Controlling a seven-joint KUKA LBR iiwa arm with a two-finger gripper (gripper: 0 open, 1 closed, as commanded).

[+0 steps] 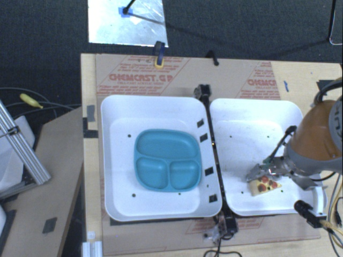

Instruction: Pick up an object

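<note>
Pizza slice (264, 186), a small toy piece with red dots on a pale wedge, is seen lying on the floor of the right bin (241, 138), toward that bin's five o'clock corner. The gripper (261, 171) is positioned just above and touching or nearly touching the slice at its eleven o'clock side; whether the slice is clasped cannot be told, as the fingertips are too small and blurred. The arm (316, 141) is brought in from three o'clock, its orange band seen over the bin's right rim. A blue divided plate (166, 160) with three compartments is held in the left bin (115, 122), near its centre. Both bins rest on a cardboard sheet (144, 76).
</note>
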